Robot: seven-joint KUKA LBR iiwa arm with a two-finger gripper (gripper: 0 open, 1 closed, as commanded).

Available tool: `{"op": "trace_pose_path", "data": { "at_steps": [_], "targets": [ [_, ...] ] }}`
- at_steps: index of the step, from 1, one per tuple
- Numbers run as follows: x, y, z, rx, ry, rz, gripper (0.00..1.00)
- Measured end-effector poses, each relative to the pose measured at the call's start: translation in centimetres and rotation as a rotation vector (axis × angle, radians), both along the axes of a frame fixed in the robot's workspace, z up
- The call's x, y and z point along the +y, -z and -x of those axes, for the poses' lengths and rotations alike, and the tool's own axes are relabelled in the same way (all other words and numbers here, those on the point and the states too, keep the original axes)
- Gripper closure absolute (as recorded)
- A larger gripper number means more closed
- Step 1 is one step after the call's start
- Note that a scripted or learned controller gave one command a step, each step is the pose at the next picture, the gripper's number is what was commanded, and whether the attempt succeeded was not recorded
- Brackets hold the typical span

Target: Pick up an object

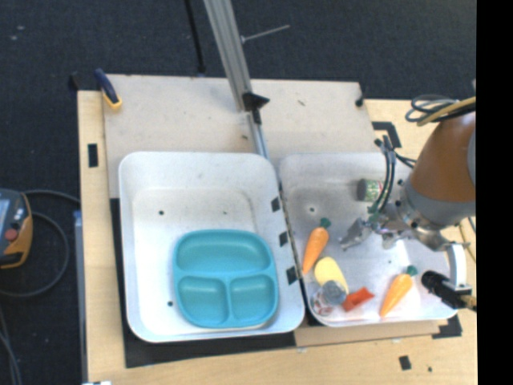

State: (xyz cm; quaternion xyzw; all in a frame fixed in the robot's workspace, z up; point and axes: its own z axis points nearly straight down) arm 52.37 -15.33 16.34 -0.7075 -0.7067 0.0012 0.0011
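Note:
The right white bin (337, 171) holds several toys. An orange carrot (315, 248) lies near its left wall, with a yellow piece (329, 272) just below it. A small red piece (358, 297) and a greyish round item (325, 300) lie along the front wall, and a second carrot (397, 292) lies at the front right. A small green-and-white can (369, 188) rests near the back. My gripper (371, 237) hangs over the middle of this bin, between the two carrots, open with nothing between its fingers.
The left white bin (152, 183) holds a teal divided plate (226, 277) in its front half. A slanted metal rail (232, 54) rises from behind where the two bins meet. The arm's orange band (449, 155) covers the right bin's far right side.

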Motion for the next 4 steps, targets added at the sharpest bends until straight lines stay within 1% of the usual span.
{"op": "trace_pose_path", "data": {
  "at_steps": [1, 2, 3, 4],
  "targets": [
    [-0.2, 4.2, 0.2, -0.001, 0.000, 0.001, 0.00],
    [-0.3, 2.9, 0.0, -0.007, 0.004, 0.001, 1.00],
    [0.5, -2.3, -0.7, -0.011, -0.005, 0.002, 1.00],
    [0.4, -7.0, -0.9, -0.011, -0.005, 0.002, 1.00]
  ]
}}
